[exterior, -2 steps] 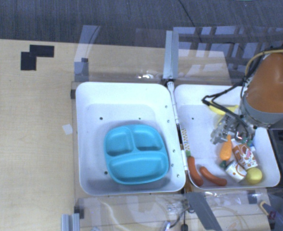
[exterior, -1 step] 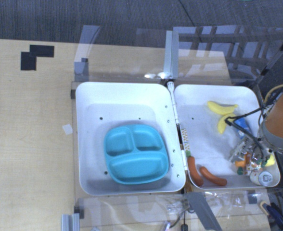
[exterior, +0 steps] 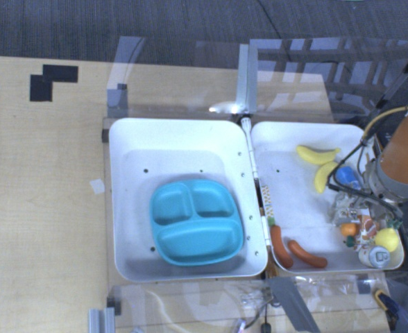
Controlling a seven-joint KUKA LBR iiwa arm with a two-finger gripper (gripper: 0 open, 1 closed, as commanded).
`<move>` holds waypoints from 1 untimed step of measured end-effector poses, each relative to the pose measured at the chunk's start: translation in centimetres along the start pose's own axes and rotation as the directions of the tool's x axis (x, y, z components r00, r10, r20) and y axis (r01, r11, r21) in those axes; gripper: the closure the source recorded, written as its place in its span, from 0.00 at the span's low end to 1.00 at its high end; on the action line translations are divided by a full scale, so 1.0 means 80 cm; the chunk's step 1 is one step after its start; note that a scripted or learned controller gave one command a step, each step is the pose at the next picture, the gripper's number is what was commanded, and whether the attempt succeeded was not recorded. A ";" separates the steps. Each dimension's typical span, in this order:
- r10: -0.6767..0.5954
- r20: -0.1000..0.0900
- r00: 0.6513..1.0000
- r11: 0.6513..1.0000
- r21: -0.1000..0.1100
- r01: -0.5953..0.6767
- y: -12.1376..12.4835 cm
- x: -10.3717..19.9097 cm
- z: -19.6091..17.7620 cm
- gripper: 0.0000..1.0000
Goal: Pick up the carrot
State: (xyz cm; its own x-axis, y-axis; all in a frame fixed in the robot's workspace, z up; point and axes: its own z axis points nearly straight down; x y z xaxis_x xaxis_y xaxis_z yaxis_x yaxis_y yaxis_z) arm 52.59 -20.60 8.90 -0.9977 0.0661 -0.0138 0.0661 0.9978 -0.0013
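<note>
Bench top (exterior: pixel 44 207): pale wood-grain surface, spanning left and near areas. Black block markings (exterior: pixel 53 80) on its far left part. Floor (exterior: pixel 121 9): dark grey ribbed carpet along the far side, crossed by a thin black cable (exterior: pixel 259 5). Clear panels (exterior: pixel 308 68) on metal posts (exterior: pixel 245 78) stand beyond the bins, catching reflections.

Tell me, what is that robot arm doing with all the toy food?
The grey robot arm with the orange band is reaching down into the right white bin, over a small orange carrot near a yellow lemon. Its claw sits right around the carrot, but whether it has grabbed it is hard to see. Yellow bananas and two reddish-orange sausages lie in the same bin. A blue divided plastic plate sits in the left white bin.
</note>
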 end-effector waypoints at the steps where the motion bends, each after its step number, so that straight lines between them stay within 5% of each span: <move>1: 0.070 0.010 0.997 0.998 -0.004 -0.070 0.089 -0.052 0.000 1.00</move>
State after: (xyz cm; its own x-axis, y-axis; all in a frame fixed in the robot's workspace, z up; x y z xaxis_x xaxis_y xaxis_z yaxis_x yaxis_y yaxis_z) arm 57.23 -13.77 8.95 -0.9904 0.1362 -0.0234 0.1362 0.9907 0.0032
